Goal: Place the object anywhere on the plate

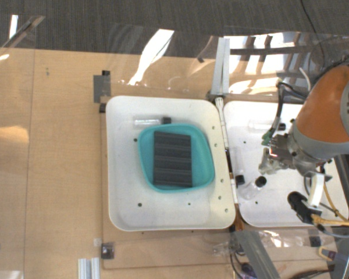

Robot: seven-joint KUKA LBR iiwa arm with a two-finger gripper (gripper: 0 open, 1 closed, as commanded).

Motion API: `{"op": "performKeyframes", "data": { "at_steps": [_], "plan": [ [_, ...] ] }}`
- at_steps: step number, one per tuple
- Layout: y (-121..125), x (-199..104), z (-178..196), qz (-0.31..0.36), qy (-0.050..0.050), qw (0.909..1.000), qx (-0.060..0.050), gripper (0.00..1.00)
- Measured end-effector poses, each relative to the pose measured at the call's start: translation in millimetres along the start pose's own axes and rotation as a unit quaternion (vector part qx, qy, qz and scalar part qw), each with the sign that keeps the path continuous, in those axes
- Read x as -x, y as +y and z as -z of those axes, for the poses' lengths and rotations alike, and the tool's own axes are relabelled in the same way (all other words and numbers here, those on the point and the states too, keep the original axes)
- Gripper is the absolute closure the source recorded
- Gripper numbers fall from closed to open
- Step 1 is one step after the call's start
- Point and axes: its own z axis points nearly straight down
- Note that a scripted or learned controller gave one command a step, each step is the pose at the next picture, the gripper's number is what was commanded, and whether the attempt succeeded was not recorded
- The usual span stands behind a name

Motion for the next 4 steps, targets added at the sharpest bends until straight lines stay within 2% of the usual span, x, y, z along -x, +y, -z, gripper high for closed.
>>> {"op": "performKeyframes", "data": {
  "at_steps": [1, 2, 3, 4],
  "plan": [
    [-15.6, -51.2, -20.9, 0.012, -0.001, 0.9999, -0.004, 1.00],
    [-15.5, -51.0, -20.8, 0.012, -0.001, 0.9999, -0.004, 0.00],
    [-13.3, -52.5, -10.2, 0.015, 0.000, 0.9999, -0.002, 1.00],
    [0.5, -134.0, -21.2, 0.020, 0.000, 0.9998, -0.004, 1.00]
  ]
}}
